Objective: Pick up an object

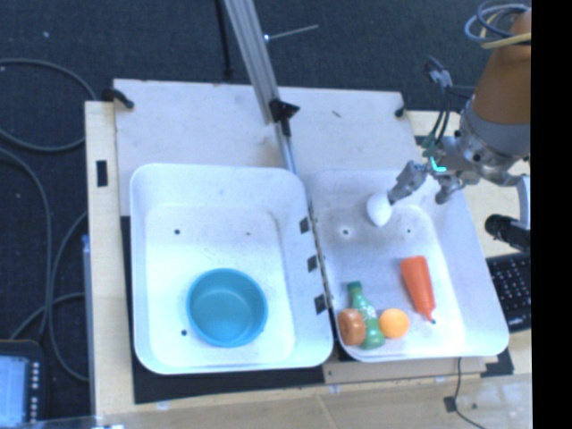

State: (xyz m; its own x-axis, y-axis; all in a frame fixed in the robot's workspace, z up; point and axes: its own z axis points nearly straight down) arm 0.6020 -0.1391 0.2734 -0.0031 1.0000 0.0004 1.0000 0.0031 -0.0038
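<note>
My gripper (pixel 417 197) hangs over the back of the right bin (pixel 465 248), its two fingers spread apart, with nothing between them. A small white rounded object (pixel 379 210) lies on the bin floor just beyond the left fingertip (pixel 396 194), touching it or nearly so. Nearer the front lie an orange carrot-shaped piece (pixel 417 286), a green bottle-shaped toy (pixel 365 313), an orange ball (pixel 394 323) and a brown-red rounded item (pixel 351 327), the last three bunched in the front left corner.
The left bin (pixel 170 195) holds a blue bowl (pixel 227 307) near its front. A slanted metal pole (pixel 255 52) rises behind the bins. The ridge between the bins (pixel 311 248) carries small clips. A black keyboard (pixel 511 289) sits off the right side.
</note>
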